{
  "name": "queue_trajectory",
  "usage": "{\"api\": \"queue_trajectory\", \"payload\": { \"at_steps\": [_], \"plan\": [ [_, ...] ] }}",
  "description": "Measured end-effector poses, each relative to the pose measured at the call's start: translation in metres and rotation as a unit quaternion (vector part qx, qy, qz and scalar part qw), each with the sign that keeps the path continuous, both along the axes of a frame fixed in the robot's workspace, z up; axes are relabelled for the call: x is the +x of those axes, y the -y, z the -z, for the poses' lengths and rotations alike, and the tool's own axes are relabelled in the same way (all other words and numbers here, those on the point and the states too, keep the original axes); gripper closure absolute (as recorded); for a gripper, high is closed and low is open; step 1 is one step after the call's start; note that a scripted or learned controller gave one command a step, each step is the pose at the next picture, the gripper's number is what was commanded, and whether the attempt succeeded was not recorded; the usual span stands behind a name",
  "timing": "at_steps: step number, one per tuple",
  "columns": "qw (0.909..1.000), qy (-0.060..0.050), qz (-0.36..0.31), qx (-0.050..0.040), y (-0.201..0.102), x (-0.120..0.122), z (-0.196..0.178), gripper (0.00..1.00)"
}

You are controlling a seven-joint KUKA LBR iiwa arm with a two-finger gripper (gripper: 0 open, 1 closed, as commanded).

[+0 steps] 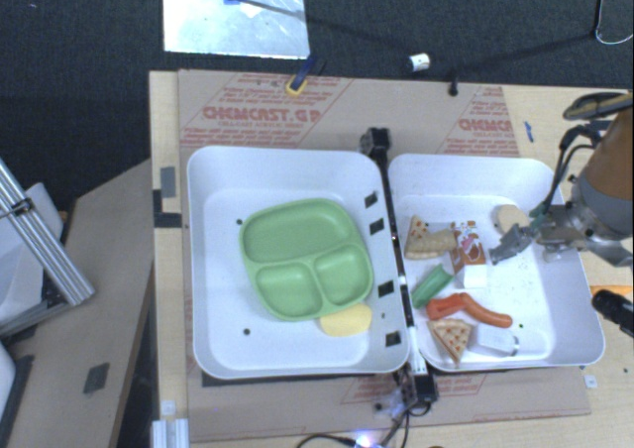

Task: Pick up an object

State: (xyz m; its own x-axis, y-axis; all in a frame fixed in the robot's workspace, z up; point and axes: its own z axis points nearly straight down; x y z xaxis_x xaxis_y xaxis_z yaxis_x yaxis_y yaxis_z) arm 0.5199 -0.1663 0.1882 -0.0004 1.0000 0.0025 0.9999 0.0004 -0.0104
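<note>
Toy food lies in the right bin [570, 332]. There is a tan toast wedge [427, 238], a red-brown piece [468, 250], a small white cube [475, 276], a green pickle [432, 283], an orange-red sausage [475, 310], a waffle triangle [451, 338], a white block [496, 341] and a beige round piece [511, 216]. My gripper [509, 244] hangs low over the bin's middle, just right of the red-brown piece and below the beige piece. Nothing shows in its grasp.
The left bin [213, 238] holds a green divided plate [302, 258] and a yellow piece [345, 320] at the plate's near edge. A black-clipped divider [388, 238] separates the bins. The arm [606, 193] enters over the right bin's right rim.
</note>
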Motion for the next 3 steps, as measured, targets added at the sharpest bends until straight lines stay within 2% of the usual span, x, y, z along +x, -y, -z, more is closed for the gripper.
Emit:
{"api": "queue_trajectory", "payload": {
  "at_steps": [1,3],
  "plan": [
    [1.0000,0.006,-0.002,-0.0014,0.000,0.003,-0.006,0.00],
    [1.0000,0.004,0.000,-0.0005,0.003,0.003,0.106,0.00]
  ]
}}
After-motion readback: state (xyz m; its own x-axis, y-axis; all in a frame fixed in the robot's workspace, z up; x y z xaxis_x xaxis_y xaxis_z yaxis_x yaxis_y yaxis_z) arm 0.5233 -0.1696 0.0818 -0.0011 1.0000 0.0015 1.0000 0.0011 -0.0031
